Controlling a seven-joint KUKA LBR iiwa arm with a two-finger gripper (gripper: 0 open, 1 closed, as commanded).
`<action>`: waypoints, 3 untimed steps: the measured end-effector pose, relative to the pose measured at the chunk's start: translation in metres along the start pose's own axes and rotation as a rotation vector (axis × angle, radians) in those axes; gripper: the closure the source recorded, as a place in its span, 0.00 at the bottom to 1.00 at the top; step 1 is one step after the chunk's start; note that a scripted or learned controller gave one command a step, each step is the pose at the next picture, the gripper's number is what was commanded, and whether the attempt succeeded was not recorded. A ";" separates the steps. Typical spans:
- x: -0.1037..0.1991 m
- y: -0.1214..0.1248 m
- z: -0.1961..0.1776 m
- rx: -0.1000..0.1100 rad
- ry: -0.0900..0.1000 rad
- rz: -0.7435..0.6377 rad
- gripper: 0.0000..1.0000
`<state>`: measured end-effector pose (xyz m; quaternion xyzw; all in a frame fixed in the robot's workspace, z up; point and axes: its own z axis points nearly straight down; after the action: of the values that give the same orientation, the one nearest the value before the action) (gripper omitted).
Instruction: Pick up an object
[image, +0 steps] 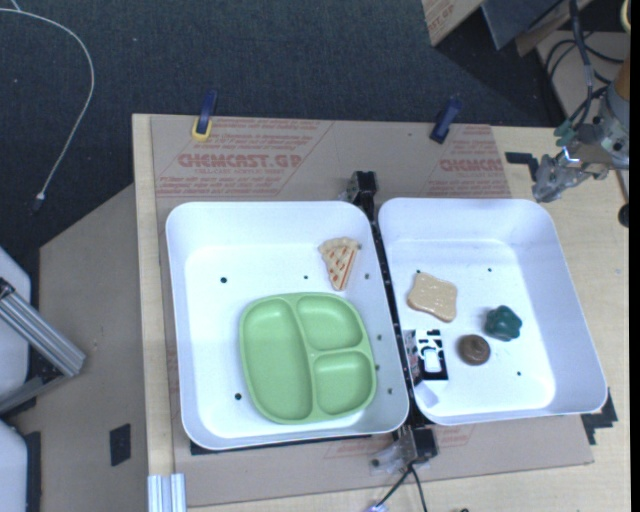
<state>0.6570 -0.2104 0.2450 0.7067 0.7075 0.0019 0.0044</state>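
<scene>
Tool (560, 178) at 2 o'clock off the right bin (560, 250), grip state unreadable | targets: toast (433, 296) bin centre, teal lump (504, 322) and brown disc (474, 349) toward 4 o'clock | risk: lump and disc lay close, so a descent might nudge both or close on neither.

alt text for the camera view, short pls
Two white bins side by side: left bin holds a green divided plate and a waffle wedge; right bin holds toast, a teal piece and a brown round piece. End effector sits beyond its far right corner.
</scene>
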 end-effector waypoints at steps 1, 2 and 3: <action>0.043 -0.019 -0.007 0.010 0.005 -0.002 1.00; 0.088 -0.049 -0.006 0.012 0.006 -0.002 1.00; 0.138 -0.071 -0.012 0.011 0.007 -0.004 1.00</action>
<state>0.5858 -0.0721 0.2556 0.7053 0.7089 0.0003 -0.0018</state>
